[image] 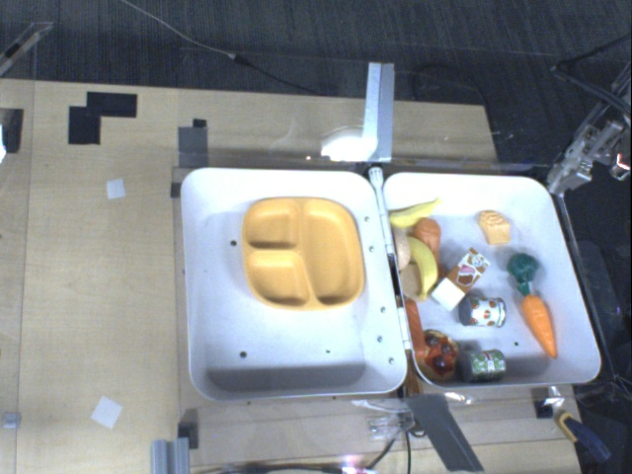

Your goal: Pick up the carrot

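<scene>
The carrot (539, 325) lies in the right bin (568, 235) near its right wall, orange tip pointing toward the front, with a dark green leafy top (522, 269) at its far end. It lies free, with nothing touching it from above. A grey metal piece that looks like my gripper (578, 161) hangs just outside the bin's far right corner, well behind the carrot and apart from it.
Packed in the right bin left of the carrot are two bananas (423, 263), a white-labelled can (482, 312), a green can (485, 365), a small box (472, 266), a white cube (447, 294) and a tan bread piece (496, 227). A yellow divided plate (301, 251) sits in the left bin (212, 294).
</scene>
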{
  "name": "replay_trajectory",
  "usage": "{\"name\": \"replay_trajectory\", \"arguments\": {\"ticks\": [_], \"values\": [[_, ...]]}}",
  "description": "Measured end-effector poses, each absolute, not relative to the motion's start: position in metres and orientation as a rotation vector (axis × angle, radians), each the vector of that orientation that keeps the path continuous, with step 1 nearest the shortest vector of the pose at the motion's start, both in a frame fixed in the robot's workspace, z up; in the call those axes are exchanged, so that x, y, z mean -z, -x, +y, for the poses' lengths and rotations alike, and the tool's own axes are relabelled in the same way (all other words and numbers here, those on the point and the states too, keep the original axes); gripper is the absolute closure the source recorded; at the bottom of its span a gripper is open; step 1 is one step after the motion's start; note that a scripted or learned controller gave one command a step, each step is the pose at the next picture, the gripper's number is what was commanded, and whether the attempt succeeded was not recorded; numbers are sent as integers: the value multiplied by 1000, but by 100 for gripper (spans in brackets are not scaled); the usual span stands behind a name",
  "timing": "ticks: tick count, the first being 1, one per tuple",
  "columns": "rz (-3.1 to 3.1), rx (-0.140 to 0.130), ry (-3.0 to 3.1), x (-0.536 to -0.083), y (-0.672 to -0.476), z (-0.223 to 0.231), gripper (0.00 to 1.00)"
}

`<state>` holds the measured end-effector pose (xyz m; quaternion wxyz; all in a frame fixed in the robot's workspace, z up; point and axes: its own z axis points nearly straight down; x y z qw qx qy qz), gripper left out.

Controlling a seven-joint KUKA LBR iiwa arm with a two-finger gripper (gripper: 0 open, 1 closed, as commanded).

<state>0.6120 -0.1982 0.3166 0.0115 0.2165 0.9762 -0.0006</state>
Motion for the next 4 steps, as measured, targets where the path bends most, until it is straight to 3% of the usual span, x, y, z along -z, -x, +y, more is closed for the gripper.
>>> {"name": "replay_trajectory", "arguments": {"ticks": [1, 2, 3, 4], "values": [[2983, -3, -966, -251, -641, -154, 100], [2975, -1, -974, -93, -615, -207, 100], [2901, -6, -1153, -201, -639, -183, 100], [2862, -5, -1252, -286, -666, -192, 100]]}}
